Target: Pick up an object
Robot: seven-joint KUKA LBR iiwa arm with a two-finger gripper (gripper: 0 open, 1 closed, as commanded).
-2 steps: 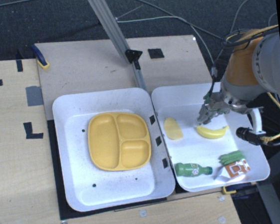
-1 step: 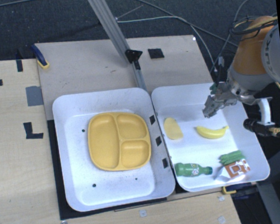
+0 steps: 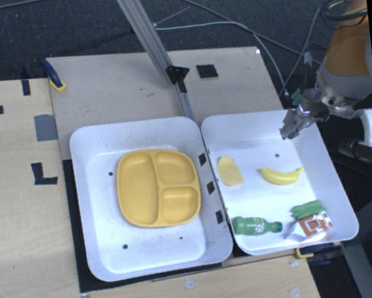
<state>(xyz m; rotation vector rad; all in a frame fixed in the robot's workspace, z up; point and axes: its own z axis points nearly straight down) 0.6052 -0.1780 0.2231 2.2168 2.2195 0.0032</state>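
Gripper: we saw the gripper (image 3: 293, 126) over the right bin's (image 3: 263, 124) far right corner; whether clenched or released, we could not tell.
Banana: the banana (image 3: 281, 175) lay mid-bin, near the right edge, apart from it.
Left bin: the left bin (image 3: 97, 188) held a yellow plate (image 3: 157, 187).

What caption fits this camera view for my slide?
Gripper hovers over the right bin's far corner, above banana, bottle and carton; yellow tray in left bin.
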